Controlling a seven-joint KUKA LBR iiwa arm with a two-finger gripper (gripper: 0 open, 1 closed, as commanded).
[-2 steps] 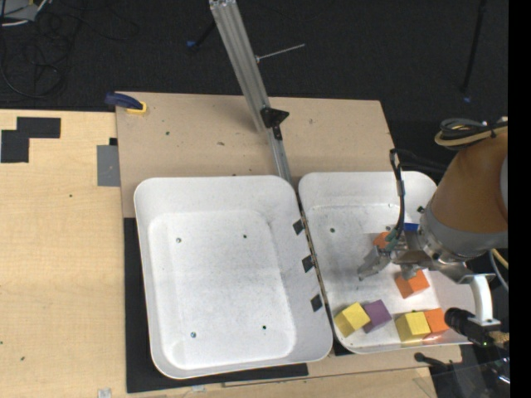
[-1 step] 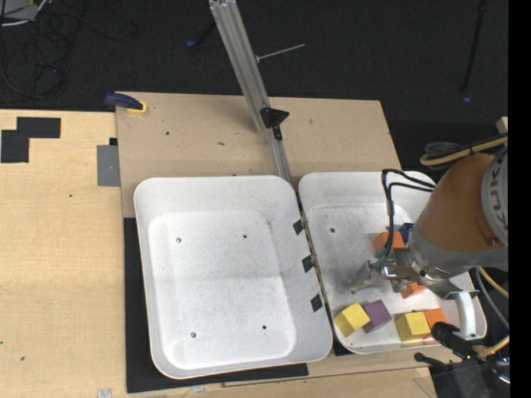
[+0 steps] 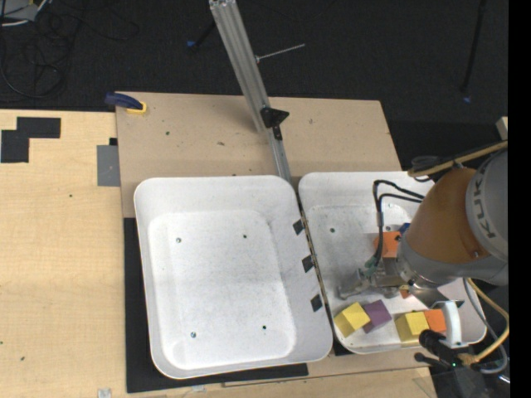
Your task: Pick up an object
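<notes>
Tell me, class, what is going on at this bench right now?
A grey arm with an orange band reaches into the right bin, its claw low over the floor. Near the front lie a yellow block, a purple block, another yellow block and an orange piece. Nothing visibly sits in the claw. The left bin sits alongside.

The arm (image 3: pixel 452 222) reached in from the right over the right bin (image 3: pixel 332 193), its gripper (image 3: pixel 358 285) low above the bin floor. Just below it lay a yellow block (image 3: pixel 352 319) touching a purple block (image 3: pixel 377 313), with another yellow block (image 3: pixel 409 326) and an orange block (image 3: pixel 435 319) nearby. The left bin (image 3: pixel 166 201) sat beside it on the table (image 3: pixel 199 135).
</notes>
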